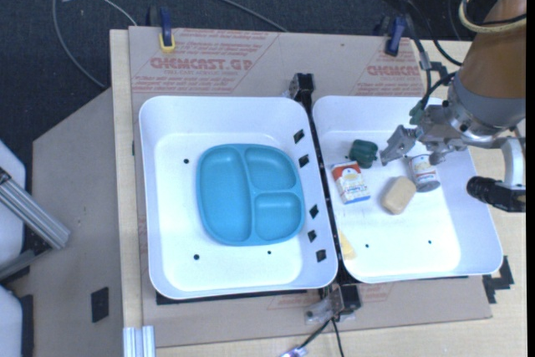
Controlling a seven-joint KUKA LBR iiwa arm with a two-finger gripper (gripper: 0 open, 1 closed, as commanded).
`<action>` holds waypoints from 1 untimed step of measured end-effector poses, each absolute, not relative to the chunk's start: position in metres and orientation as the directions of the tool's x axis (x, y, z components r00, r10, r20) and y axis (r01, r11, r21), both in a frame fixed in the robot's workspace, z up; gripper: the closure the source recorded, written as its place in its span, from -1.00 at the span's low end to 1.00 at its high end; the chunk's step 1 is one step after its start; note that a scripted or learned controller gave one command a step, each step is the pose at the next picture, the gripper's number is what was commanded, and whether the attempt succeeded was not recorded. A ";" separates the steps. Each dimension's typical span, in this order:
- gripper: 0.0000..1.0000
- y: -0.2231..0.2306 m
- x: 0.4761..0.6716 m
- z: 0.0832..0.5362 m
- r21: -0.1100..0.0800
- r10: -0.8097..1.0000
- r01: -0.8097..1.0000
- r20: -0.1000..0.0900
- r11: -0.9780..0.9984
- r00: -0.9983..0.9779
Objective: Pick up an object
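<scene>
Over the right bin (468,255) the gripper (415,153) is seen low, among a green object (363,151), a red-and-white carton (351,182), a tan lump (399,196) and a small labelled jar (424,175). Whether anything is gripped, or how wide it stands, cannot be told; nothing appears lifted, so the pick is probably yet to be made. A blue divided plate (249,193) lies in the left bin (167,180). "CHEMCAST GP" is printed on the board (209,58) behind.

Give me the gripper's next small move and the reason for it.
Probably a short descent onto the small jar: the gripper hangs just above it in the right bin, nothing between its fingers, with the tan block close beside it.
</scene>
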State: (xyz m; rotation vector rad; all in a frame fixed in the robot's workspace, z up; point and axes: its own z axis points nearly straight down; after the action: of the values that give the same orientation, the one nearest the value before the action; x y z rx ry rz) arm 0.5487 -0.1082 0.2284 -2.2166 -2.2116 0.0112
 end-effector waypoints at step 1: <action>-1.00 -0.108 0.551 0.234 -0.002 1.000 1.000 0.001 0.000 0.000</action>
State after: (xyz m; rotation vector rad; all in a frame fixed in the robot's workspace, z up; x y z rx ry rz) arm 0.5510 -0.1081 0.2336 -2.2200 -2.2204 0.0007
